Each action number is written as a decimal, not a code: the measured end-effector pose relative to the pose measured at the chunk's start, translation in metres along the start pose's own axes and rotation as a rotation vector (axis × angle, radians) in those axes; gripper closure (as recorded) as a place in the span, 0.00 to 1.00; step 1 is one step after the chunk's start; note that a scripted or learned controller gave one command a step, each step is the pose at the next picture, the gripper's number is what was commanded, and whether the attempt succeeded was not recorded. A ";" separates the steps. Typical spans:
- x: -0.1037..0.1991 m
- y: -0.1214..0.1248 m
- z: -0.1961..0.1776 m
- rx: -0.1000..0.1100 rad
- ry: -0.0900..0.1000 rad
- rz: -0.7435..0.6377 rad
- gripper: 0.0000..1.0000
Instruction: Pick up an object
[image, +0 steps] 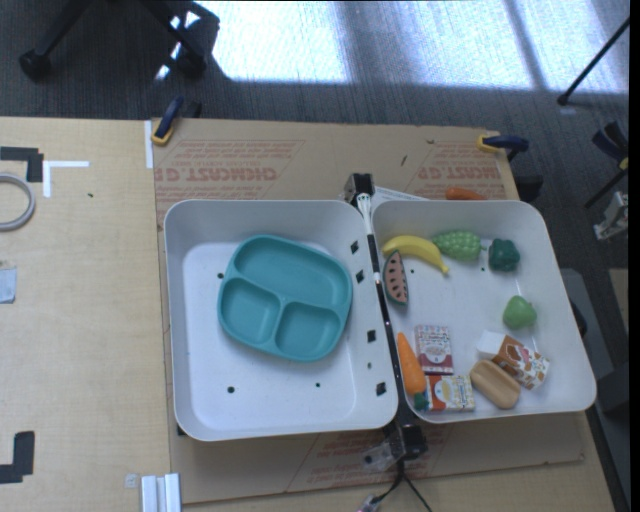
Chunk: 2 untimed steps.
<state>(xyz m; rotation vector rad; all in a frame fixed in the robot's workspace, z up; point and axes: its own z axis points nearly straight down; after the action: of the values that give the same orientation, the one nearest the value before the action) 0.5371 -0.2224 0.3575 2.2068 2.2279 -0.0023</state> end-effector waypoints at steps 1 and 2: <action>0.000 0.001 -0.009 -0.002 -0.002 -0.005 1.00; 0.000 0.002 -0.019 -0.003 -0.005 -0.009 1.00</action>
<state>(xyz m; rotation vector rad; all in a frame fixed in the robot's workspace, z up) 0.5392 -0.2225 0.3765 2.1922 2.2340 -0.0042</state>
